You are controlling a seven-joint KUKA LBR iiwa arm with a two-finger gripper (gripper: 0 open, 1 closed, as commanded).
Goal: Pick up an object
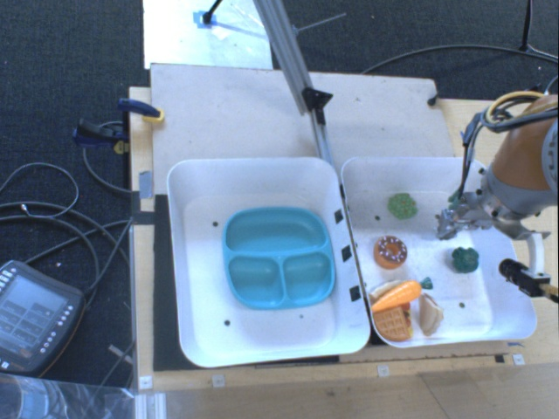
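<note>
The dark green broccoli piece [465, 259] lies on the floor of the right bin [524, 326], just below and slightly right of the gripper [448, 226], apart from it. Whether the pincer is apart or together I cannot tell. Left of the broccoli sits a sprinkled donut [390, 251]; up and left of it, a pale green round piece [402, 205]. Down and left of the broccoli lie a carrot [396, 295], a waffle [393, 325] and a beige piece [430, 314]. Far left of the broccoli, the left bin [196, 339] holds a blue divided plate [279, 257].
</note>
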